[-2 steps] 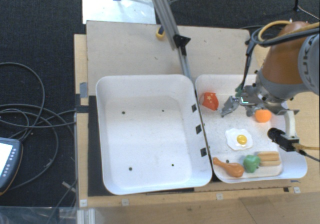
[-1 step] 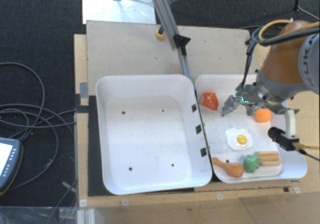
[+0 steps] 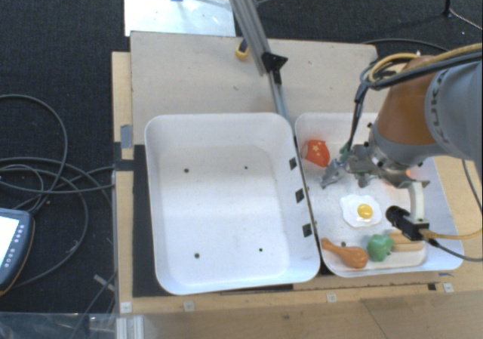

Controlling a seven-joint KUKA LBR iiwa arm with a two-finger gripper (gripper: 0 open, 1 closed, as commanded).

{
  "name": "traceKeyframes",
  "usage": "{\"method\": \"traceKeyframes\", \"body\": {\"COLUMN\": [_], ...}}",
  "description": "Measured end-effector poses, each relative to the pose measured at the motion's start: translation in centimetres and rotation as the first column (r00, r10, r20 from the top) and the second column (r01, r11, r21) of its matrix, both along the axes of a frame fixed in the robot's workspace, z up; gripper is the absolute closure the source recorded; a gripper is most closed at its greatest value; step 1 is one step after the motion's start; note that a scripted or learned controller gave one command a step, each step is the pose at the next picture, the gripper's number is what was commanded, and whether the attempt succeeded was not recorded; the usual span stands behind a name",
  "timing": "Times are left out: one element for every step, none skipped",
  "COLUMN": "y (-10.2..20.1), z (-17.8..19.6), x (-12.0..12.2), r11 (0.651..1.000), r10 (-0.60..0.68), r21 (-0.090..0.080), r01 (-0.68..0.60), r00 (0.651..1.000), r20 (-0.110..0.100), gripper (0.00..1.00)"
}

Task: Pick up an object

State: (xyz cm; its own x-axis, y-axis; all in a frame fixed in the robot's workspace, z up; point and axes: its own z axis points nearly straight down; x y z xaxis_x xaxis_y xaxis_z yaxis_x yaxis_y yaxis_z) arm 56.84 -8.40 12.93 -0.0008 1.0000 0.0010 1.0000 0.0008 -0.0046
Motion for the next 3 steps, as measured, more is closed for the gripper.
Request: {"method": "traceKeyframes", "body": {"y": [0.0,0.0,-0.8], "z": [-4.1,-2.8,1.9], "x": [0.0,0.1,0.2], "r11": [1.0,1.0,1.0], "r10": [0.0,0.0,-0.001], "r21": [0.0,0.0,-0.002], "r01": [0.0,0.0,0.001], "r00": [1.0,1.0,1.0], "r20": [0.002,0.007,0.01], "gripper": [0.0,1.0,1.0]}}
